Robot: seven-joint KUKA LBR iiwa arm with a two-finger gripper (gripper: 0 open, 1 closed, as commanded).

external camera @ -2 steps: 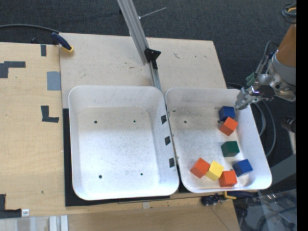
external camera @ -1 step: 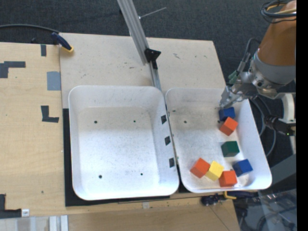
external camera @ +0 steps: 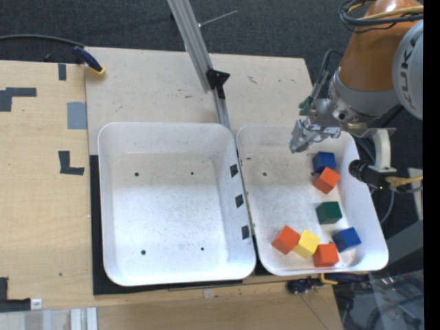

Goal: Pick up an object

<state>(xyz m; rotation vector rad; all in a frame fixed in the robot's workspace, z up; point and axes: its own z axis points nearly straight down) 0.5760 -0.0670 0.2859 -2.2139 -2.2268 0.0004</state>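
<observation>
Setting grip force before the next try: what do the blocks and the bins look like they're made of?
Blocks, such as the yellow block and green block: probably painted wood or hard plastic, going by the crisp edges and flat, matte colour. I can't tell which.
Right bin and left bin: likely moulded plastic, with rounded rims and a smooth white surface with dark speckles.

— Where did we find the arm [external camera: 375, 53]?
— We saw it reaching in from the right, orange band above the wrist, its gripper [external camera: 300, 143] pointing down and leftward.
</observation>
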